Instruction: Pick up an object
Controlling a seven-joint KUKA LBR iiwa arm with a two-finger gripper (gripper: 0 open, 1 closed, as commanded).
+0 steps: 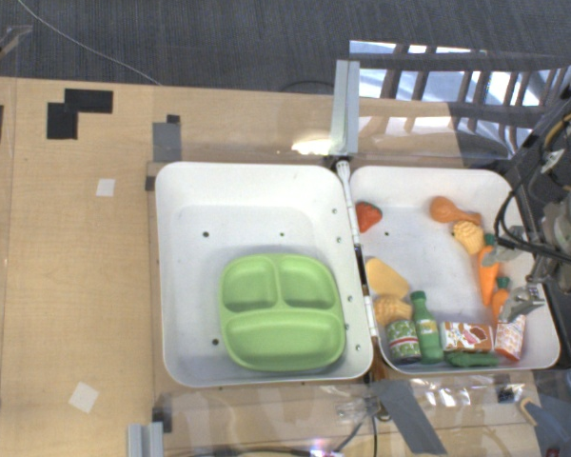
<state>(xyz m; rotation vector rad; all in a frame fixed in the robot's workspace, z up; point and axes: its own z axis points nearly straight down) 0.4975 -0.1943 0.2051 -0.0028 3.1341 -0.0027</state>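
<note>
Lying along the near edge of the right bin (428,184) are small toys in a row: a little can (401,339), a green bottle (425,327) standing up just beside it, a flat red and white packet (466,335) with a green bean pod (470,358) in front of it, and another red and white packet (510,339) at the right end. The gripper (525,300) hangs at the right side of this bin, just above that last packet, and I cannot tell how it is set or if it has hold of anything. An orange carrot (490,279) lies close beside it. A bit farther back are a yellow wedge (386,278) and a bumpy tan toy (392,307) by the wall between the bins. Farther still sit a red piece (368,216), a brown and tan drumstick (454,211) and a yellow toy (469,237). The left bin (190,208) holds a green plate (281,310) with three parts. Both bins rest on the tan table (67,284).
</note>
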